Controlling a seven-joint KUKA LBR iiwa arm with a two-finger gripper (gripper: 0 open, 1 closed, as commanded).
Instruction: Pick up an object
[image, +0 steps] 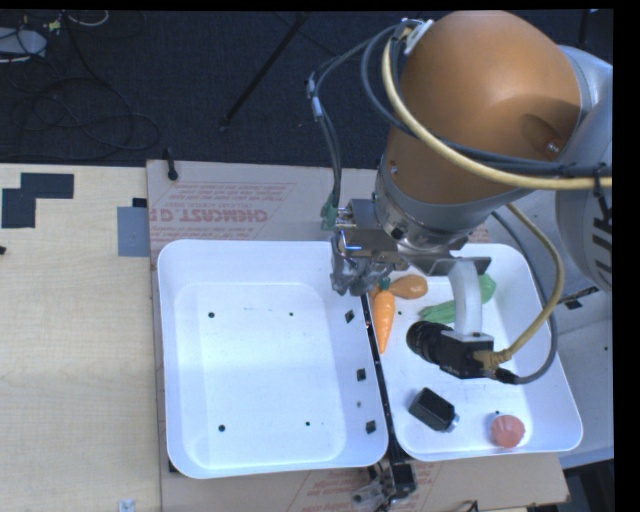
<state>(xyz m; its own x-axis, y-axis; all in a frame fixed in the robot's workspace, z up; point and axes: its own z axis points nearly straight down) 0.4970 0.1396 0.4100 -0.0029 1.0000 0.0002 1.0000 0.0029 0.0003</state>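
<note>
Reaching Down Over the Carrot

Starting at the left, the left bin (190, 300) shows bare white floor with a few dark dots. At the seam between the bins, the gripper (362, 272) hangs low over the inner edge of the right bin (560, 420), its metal end right above the top of an orange carrot (382, 318) that lies lengthwise beside the divider. Whether the claw is spread or pressed together cannot be told from this angle, since the wrist and cabling cover it; nothing can be seen pinched in it.

Just right of the carrot sit a small orange piece (409, 288) and a green object (484, 292), partly behind a white bracket. Nearer the front are a black block (433, 409) and a pink ball (507, 430), both well apart from the claw.

Judging by position, the step in hand is the approach for a grasp, with the carrot the likely target. The next move calls for settling squarely over the carrot's thick end and closing on it without catching the bin wall, then lifting straight up.
</note>
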